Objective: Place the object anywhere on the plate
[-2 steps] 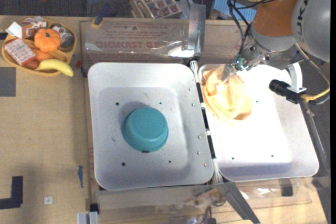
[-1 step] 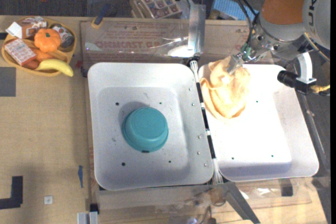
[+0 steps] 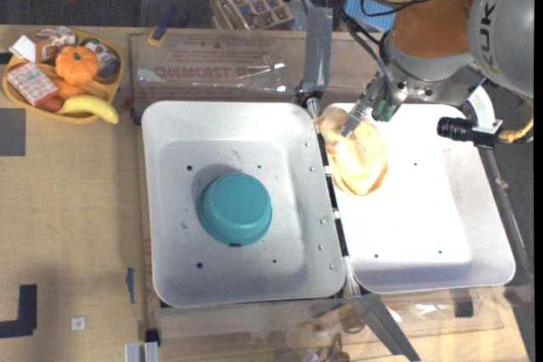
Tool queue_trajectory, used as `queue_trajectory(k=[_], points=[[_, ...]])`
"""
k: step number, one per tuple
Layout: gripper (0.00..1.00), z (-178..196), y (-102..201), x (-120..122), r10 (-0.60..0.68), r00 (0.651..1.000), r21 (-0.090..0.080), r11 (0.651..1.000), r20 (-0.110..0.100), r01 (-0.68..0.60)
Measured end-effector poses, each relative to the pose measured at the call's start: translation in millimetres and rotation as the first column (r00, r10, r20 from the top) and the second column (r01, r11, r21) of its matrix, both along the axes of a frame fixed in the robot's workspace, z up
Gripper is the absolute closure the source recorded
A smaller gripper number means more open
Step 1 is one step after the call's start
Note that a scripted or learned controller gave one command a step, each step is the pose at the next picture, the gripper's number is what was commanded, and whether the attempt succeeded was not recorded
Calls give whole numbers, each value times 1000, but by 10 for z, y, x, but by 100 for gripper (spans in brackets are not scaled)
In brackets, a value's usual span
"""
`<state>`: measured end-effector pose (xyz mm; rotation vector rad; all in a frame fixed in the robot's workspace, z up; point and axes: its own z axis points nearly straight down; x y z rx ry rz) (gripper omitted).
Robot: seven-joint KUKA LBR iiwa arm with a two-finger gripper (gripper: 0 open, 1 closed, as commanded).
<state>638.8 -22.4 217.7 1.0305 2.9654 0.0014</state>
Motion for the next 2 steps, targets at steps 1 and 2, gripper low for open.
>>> queue_trajectory(k=[1,2], points=[[100,68,489,-36,385,923,-1,923,2,-385],[100,87,931,-229,617,787,-1,787,2,-617]])
